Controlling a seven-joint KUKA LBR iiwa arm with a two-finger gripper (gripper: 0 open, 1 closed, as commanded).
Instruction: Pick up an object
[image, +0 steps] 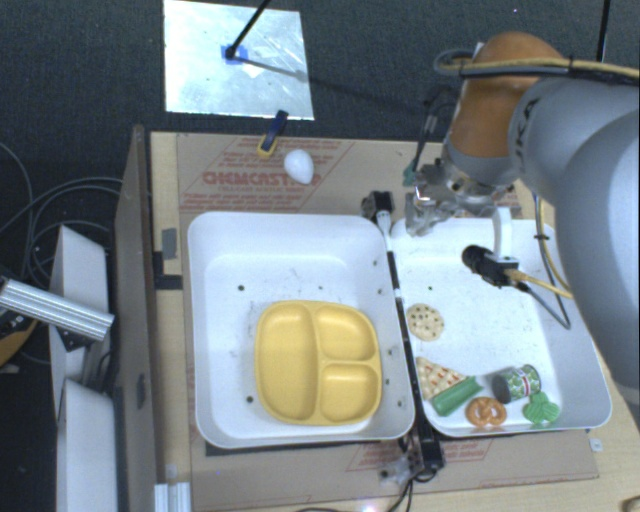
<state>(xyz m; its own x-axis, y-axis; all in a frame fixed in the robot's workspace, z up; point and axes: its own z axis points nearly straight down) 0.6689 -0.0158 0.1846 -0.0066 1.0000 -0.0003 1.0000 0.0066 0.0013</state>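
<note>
Faintly, red "CHEMCAST" print on cardboard (262, 178); can (516, 383) label unreadable; gripper (425, 215) state unclear.

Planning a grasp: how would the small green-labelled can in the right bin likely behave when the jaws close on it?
The can lies on its side, so it may roll when nudged. Its round body looks smooth, possibly slippery. The pretzel close beside it could get bumped.

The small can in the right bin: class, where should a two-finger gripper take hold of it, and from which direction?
Grip the can across its round body, coming straight down from above. It lies on its side, so the curved wall faces up. The pretzel and a green leafy piece crowd its near side, so the fingers probably fit best on the long sides.
</note>
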